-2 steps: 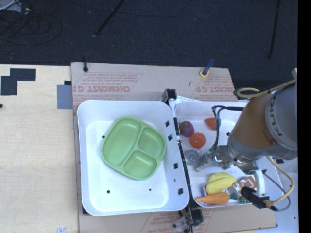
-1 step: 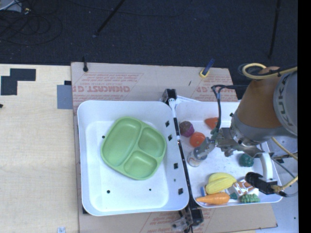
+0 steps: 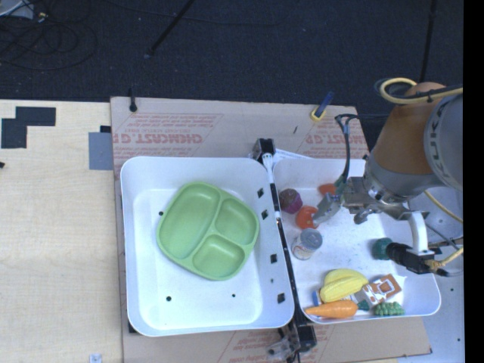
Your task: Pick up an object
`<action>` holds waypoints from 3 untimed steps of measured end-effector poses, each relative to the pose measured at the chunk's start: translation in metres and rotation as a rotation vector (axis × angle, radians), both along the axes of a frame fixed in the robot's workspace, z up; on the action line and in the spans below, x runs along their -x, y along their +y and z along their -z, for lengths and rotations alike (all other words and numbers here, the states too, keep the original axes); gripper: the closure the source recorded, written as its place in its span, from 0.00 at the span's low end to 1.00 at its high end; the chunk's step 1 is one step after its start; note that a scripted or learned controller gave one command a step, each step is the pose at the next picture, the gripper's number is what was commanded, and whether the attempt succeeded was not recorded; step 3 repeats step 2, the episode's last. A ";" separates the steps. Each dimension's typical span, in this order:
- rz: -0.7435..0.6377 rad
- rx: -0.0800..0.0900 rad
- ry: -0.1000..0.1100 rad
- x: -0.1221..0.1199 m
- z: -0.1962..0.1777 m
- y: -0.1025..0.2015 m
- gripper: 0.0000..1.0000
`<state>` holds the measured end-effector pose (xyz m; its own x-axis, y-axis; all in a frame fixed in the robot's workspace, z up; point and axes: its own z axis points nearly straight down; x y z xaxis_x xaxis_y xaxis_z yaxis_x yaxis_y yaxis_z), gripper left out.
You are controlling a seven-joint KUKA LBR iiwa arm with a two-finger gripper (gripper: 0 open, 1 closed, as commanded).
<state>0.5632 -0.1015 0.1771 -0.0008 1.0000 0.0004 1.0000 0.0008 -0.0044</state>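
Gripper (image 3: 330, 205) hangs low in the right bin (image 3: 423, 308), its spread unreadable, just at three o'clock of an orange ball (image 3: 305, 218). Nothing appears held; the approach seems underway, and closing squarely on that ball comes next.

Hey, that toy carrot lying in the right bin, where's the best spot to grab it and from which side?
Grip the carrot across its thick orange middle, coming straight down from above. It lies flat, pointing left to right, so the fingers should close across its narrow width. The bin's front wall runs close along one side and the yellow banana along the other, so room for the fingers looks tight.
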 end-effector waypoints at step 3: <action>-0.006 -0.001 0.001 -0.036 0.080 0.009 1.00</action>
